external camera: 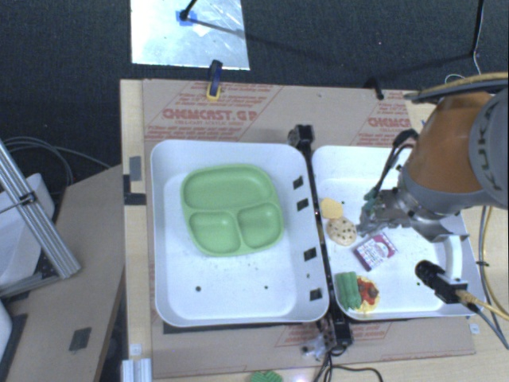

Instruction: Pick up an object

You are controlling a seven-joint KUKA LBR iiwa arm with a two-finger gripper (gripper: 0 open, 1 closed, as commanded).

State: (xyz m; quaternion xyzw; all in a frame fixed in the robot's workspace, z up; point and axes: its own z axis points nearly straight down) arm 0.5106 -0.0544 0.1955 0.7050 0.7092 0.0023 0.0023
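Observation:
My gripper (371, 218) hangs over the middle of the right bin (350, 165), with the grey arm and its orange band reaching in from the right. Just left of the gripper lies a round speckled cookie (343, 230), and a small yellow piece (331, 208) sits above the cookie. Below the gripper lies a purple and white packet (374, 251). A green block (347, 286) and a red and yellow toy (367, 291) rest near the bin's front edge. I see nothing between the fingers, and the wrist hides their state.
In the left bin (171, 293) lies a pale green divided plate (233, 208). A black divider with clips (310, 213) runs between the two bins. A metal frame (32, 221) stands off the bench at the left.

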